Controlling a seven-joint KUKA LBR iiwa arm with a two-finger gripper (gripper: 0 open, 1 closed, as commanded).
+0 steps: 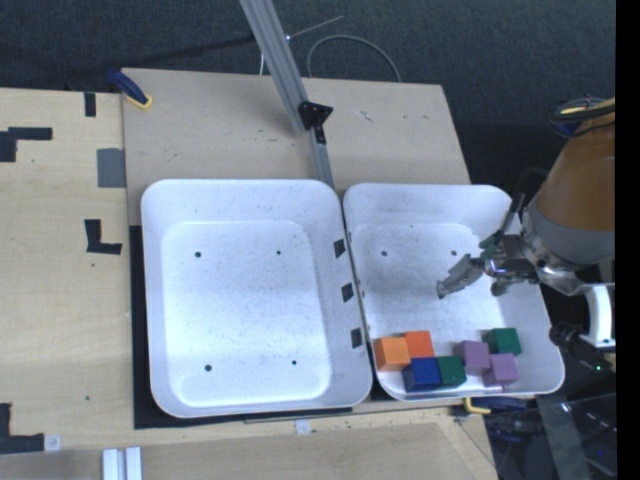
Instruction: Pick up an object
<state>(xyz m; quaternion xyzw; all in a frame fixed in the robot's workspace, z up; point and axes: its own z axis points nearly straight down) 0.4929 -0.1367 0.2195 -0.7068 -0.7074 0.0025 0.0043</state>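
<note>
The likeliest failure from here is a bad descent into the crowd of blocks: they sit packed against the near wall of the right bin (pixel 520 208), several touching, so a finger could land on top of a neighbour or push the cluster into the wall instead of straddling 1 piece. The gripper (pixel 455 278) hovers above bare bin floor, far of the blocks, gripping nothing; how wide it is spread I cannot tell. The cluster comprises 2 orange blocks (pixel 405 349), a blue block (pixel 424 372), 2 green blocks (pixel 503 341) and 2 purple blocks (pixel 474 354), small cubes.
</note>
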